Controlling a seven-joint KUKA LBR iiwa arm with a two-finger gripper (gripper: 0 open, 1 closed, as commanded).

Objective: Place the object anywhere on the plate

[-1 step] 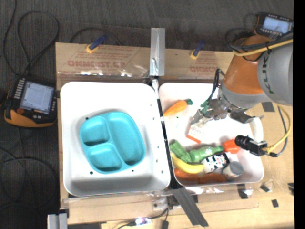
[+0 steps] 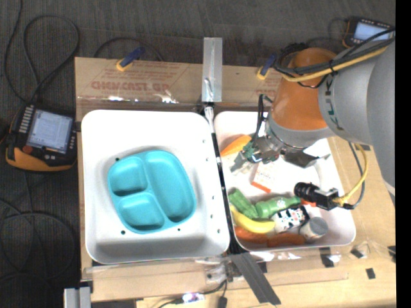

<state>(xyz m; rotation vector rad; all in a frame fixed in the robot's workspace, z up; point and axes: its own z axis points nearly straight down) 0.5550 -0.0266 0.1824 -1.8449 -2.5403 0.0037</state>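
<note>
I cannot tell my gripper's (image 2: 252, 154) state above the banana (image 2: 252, 223); it looks light, smooth, best pinched mid-curve.

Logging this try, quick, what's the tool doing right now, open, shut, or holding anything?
Tool: over the right bin; whether it is open, shut or holding something cannot be told.

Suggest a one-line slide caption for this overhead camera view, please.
KUKA arm's gripper over right bin of cluttered toys; turquoise plate waits in left bin.
</note>
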